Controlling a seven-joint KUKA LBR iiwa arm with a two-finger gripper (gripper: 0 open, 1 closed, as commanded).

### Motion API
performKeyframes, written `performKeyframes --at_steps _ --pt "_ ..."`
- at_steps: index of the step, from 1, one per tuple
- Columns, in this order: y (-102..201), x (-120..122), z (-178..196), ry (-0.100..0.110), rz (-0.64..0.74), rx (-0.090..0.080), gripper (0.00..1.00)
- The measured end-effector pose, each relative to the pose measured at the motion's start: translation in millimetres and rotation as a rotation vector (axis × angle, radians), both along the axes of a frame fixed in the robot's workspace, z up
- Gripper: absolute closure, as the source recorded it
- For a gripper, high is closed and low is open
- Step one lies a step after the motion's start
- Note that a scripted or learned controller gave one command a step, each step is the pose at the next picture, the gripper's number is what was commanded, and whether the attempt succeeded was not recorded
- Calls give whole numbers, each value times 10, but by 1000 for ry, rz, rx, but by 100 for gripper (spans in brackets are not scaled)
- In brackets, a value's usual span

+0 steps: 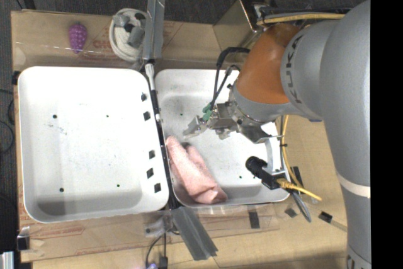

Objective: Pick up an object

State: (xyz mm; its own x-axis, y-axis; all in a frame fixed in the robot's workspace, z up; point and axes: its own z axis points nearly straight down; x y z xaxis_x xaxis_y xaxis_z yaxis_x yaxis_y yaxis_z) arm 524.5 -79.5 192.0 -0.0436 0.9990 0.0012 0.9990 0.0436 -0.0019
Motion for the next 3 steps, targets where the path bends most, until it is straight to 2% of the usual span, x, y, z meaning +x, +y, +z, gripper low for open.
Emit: performKeyframes --at_steps 1,2,3 --pt "-305 -23 -549 3 107 1 0" --pt "-305 -23 -548 3 107 0 0" --pt "-281 -134 -999 -2 148 0 0"
